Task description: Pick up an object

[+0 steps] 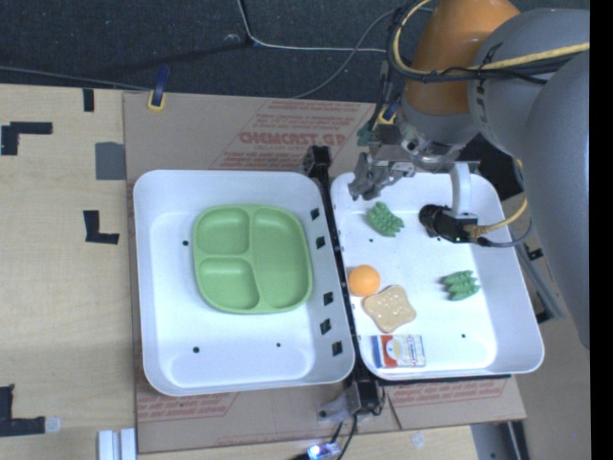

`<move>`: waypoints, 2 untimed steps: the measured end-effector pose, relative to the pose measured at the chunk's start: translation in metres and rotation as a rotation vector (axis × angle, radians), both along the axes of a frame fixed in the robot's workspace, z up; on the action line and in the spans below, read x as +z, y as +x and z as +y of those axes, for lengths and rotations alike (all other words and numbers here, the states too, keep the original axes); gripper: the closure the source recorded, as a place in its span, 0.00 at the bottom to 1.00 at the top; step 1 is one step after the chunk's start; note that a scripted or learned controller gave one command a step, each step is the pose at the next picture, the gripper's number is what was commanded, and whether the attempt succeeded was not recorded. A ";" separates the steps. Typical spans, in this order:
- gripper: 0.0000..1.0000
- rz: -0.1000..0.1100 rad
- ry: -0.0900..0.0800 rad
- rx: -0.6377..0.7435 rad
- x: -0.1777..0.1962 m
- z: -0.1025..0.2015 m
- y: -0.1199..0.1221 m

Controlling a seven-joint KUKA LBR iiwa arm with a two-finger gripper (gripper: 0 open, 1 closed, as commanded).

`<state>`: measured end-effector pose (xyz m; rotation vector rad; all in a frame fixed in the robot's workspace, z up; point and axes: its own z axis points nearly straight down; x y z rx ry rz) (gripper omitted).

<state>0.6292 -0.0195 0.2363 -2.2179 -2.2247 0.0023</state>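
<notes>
In the right bin (498, 338) lie a green leafy toy (384, 219), a second green toy (461, 285), an orange ball (363, 280), a tan toast slice (389, 308) and a small white card with red and blue print (399, 351). My gripper (371, 182) hangs over the bin's far left corner, just above and left of the nearer green leafy toy. Nothing shows between its fingers (361, 188), which stand slightly apart.
The left bin (163, 343) holds a green divided plate (253, 259). A black divider with clips (326, 247) runs between the bins. A black fitting with a cable (450, 222) sits on the arm over the right bin. Brown cardboard (239, 137) lies underneath.
</notes>
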 end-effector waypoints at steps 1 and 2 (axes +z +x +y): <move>1.00 0.001 0.001 0.002 -0.006 0.053 -0.007; 1.00 0.000 0.002 0.002 0.000 0.108 0.001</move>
